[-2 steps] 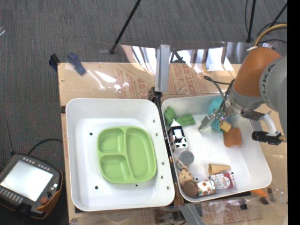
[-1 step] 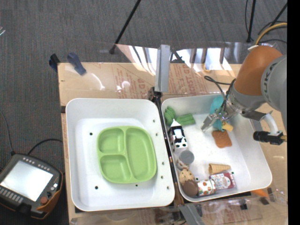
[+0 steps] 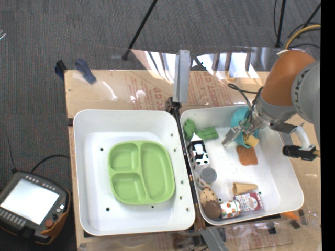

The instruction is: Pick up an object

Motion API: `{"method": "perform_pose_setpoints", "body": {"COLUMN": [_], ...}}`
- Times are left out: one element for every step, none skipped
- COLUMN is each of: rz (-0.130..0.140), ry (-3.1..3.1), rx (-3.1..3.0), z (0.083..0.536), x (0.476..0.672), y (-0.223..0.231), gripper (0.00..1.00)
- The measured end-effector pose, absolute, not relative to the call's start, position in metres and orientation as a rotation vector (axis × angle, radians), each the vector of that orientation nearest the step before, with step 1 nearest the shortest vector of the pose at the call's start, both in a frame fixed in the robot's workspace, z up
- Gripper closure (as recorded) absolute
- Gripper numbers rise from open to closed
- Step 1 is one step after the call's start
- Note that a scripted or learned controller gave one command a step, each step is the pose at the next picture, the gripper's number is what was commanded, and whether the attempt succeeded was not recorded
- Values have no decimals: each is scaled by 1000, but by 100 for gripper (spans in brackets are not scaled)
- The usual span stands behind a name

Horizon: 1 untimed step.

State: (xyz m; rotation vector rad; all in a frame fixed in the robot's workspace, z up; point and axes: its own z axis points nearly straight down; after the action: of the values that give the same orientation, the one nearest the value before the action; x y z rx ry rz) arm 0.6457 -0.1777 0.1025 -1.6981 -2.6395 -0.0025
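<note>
Grey metal claw (image 3: 238,136) hangs low over the upper part of the right bin (image 3: 293,184), fingers spread and nothing between them, tips just beside a small yellow block (image 3: 252,141) and a teal cup (image 3: 240,117), with a brown toast slice (image 3: 247,155) just below. Looks like the approach/descent step, grasp not made yet; next move calls for centring over one item, likely the block, dropping, then closing. Other candidates sit further out: green toy (image 3: 201,132), cow-print carton (image 3: 198,153), cone (image 3: 244,187); the green divided plate (image 3: 141,172) lies in the left bin (image 3: 86,140).
</note>
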Motion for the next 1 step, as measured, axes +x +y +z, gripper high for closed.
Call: {"method": "perform_pose_setpoints", "body": {"rz": [-18], "ry": [-2565], "rx": [-1837], "z": [96], "x": [610], "y": [-185], "gripper": [0]}}
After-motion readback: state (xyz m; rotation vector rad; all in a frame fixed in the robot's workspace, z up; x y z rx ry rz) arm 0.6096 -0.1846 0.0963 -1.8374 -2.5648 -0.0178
